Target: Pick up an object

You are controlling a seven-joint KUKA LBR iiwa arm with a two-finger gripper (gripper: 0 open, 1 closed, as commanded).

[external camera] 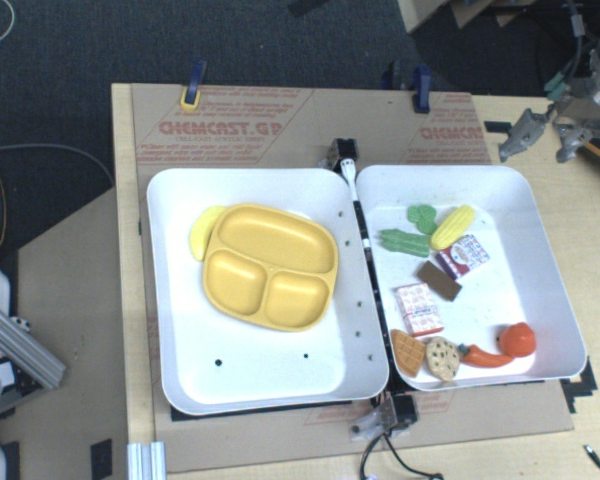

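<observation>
Dark carpet surrounds a cardboard-topped bench (pixel 280 118) bearing two white bins. Claw (pixel 545 133) parked off the bench's far right corner, high and clear of both bins, seemingly prongs apart with nothing between them; likely a waiting pose. Right bin (pixel 550 258) holds the candidates: corn cob (pixel 452 226), green pepper (pixel 406 240), brown block (pixel 441 280), small cartons, cookie (pixel 442 357), tomato (pixel 518 339) near the front right corner. Items crowd together, some touching. Left bin (pixel 170 268) carries a yellow divided tray (pixel 270 266).
</observation>
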